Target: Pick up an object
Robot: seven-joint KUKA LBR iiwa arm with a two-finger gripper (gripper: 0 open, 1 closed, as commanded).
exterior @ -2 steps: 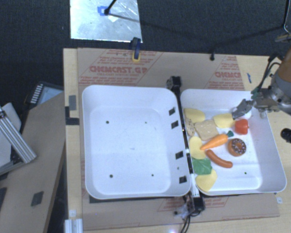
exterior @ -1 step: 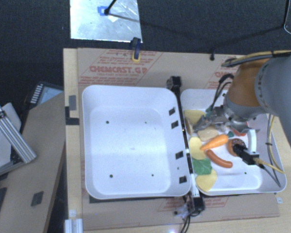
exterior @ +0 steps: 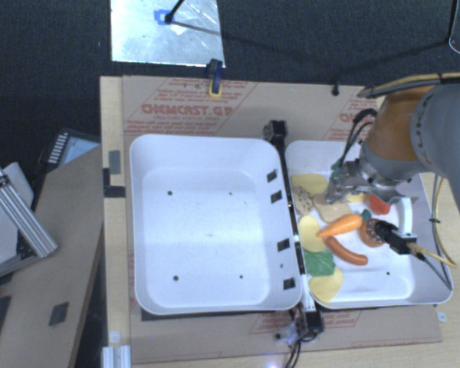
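Nearest the camera, the worktop [exterior: 215, 330] carries two white bins: the left bin [exterior: 207, 221] and the right bin [exterior: 383, 290], which holds toy food. A carrot [exterior: 342, 225], a sausage [exterior: 346, 252], a green leaf [exterior: 319, 261] and yellow slices [exterior: 325, 285] all lie flat on the floor of the right bin, so nothing looks lifted yet. The claw [exterior: 339, 187] sits low over the upper part of this pile; how wide it stands cannot be told, nor whether it grips anything. Judging by this, the pick is still to be done.
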